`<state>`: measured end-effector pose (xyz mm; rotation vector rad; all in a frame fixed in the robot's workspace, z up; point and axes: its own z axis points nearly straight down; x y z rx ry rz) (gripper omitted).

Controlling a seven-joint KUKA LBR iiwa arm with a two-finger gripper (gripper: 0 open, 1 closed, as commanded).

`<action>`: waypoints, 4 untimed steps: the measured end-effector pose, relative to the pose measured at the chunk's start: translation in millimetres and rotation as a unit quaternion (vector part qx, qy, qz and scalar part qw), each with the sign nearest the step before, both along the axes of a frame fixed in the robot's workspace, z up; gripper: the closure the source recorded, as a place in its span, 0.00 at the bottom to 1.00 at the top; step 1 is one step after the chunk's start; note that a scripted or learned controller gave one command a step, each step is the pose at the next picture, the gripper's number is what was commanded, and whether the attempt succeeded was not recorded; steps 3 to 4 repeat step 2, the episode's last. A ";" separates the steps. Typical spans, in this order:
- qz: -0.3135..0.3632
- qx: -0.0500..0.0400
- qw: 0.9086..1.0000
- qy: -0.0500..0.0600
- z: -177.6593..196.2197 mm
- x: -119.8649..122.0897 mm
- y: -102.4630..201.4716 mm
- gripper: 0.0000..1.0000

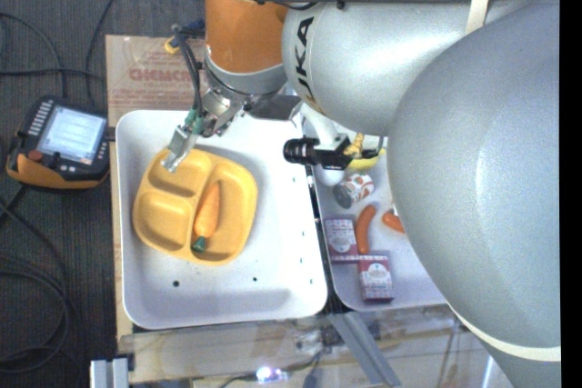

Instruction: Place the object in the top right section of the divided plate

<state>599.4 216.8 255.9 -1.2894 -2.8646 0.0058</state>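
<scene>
**Carrot on the plate, gripper at the rim**

While the arm (427,104) sweeps across the whole right side, grey and bulky with its orange band (255,0) up top, everything worth watching sits around the plate. Take that yellow plate (156,218) as the landmark: it lies in the left bin (273,286), tilted a touch, its dividers splitting it into sections. The right bin (350,286) sits beside it, past the plate's right side, half buried under the arm.

And there is the carrot (207,212), lying lengthwise in the long section on the plate's right side, green end toward the near rim, orange tip pointing up toward the far rim. It lies free, nothing gripping it.

Now the gripper (173,157), down at the plate's upper left rim, fingertips right at the yellow edge, well apart from the carrot. The two fingers look pressed close together, with nothing seen between them.

Off to the plate's right, in the other bin: a red sausage (364,230), two small red cartons (375,277), a little round can (355,189). Far left of the plate, outside the bins, a pendant (62,144) with a lit screen rests on the floor.
</scene>
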 end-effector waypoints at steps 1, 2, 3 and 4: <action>-0.169 0.001 0.986 -0.003 -159.2 -46.3 -16.5 0.00; -0.172 0.001 0.985 -0.005 -147.8 -44.0 -20.4 1.00; -0.172 0.001 0.985 -0.005 -147.8 -44.0 -20.4 1.00; -0.172 0.001 0.985 -0.005 -147.8 -44.0 -20.4 1.00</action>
